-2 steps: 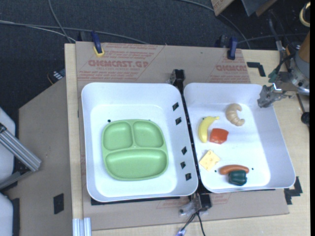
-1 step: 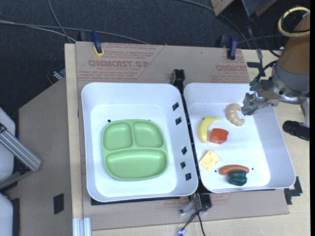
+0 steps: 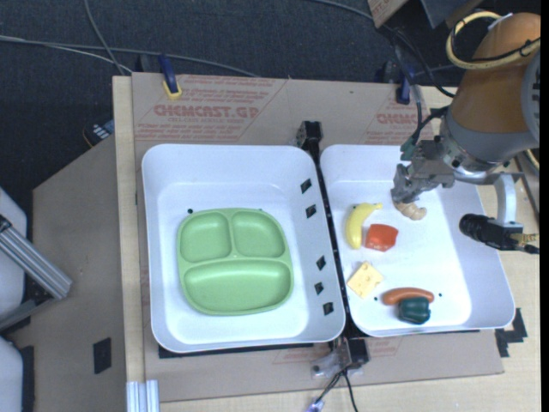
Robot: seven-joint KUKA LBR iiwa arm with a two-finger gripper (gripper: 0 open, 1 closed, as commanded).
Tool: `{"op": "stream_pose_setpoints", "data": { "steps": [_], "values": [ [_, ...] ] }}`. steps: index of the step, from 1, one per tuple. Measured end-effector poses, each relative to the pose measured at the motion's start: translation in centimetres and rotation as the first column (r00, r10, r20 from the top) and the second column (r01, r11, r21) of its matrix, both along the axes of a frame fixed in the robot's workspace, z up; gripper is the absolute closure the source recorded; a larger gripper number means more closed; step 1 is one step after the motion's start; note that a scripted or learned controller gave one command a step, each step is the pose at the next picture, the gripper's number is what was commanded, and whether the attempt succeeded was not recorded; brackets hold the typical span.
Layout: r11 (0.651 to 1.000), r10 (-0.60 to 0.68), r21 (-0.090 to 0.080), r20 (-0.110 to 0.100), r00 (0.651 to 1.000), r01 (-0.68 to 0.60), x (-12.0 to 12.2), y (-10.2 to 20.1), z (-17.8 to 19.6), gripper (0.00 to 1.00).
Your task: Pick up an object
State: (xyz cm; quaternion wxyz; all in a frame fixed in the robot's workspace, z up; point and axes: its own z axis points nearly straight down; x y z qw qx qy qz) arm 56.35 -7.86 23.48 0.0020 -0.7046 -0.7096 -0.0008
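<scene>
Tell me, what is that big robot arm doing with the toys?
The grey and orange robot arm reaches in from the right and hangs its pincer over the right bin. Right under it is a small tan thing, but I cannot tell if it is grabbed. Nearby lie a toy banana, a red piece, a yellow cheese wedge and a carrot-like toy beside a dark green one. The left bin holds a green divided plate.

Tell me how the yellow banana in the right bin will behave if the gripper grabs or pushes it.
The banana looks like a small, glossy plastic toy, so probably light, stiff and slippery. Its curved shape may pivot or slide when nudged, likely into the red piece beside it.
</scene>
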Motion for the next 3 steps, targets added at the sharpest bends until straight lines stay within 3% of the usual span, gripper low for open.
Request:
{"op": "stream_pose_setpoints", "data": {
  "steps": [3],
  "values": [
    [1.000, -0.001, -0.001, -0.002, 1.000, 0.001, -4.1, 16.1, 0.9, 1.00]
  ]
}}
